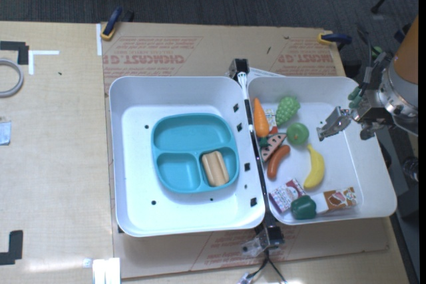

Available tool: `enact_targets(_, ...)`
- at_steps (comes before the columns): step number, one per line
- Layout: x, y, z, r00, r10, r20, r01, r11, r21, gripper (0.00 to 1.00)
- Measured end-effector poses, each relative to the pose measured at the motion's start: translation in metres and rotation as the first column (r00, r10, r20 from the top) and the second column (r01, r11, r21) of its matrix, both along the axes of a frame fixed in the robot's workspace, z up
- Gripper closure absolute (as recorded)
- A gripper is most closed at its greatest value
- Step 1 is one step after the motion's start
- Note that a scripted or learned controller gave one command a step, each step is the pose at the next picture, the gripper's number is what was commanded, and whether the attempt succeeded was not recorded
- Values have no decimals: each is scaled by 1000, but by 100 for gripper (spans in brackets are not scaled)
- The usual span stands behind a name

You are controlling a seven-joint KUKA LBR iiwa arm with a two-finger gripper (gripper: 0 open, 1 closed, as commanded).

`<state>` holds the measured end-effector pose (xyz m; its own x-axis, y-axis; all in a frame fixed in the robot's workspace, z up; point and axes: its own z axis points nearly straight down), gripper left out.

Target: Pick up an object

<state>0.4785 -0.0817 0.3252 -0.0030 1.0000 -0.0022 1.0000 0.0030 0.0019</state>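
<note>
Above right bin, hand hovering, tilted

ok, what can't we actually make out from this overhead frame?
- Gripper: fingers too small and blurred in the camera view to tell open from shut.
- Arm: cut off by the right edge above the wrist.
- Small packet and the one by the green pepper: print too small to read.
- Carrot: pressed against the bin wall, its lower end hidden among other toys.
</note>
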Motion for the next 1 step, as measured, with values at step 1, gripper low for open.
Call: enact_targets(1,-1,12,-126,1000,-5,-3,5,1000,2,0)
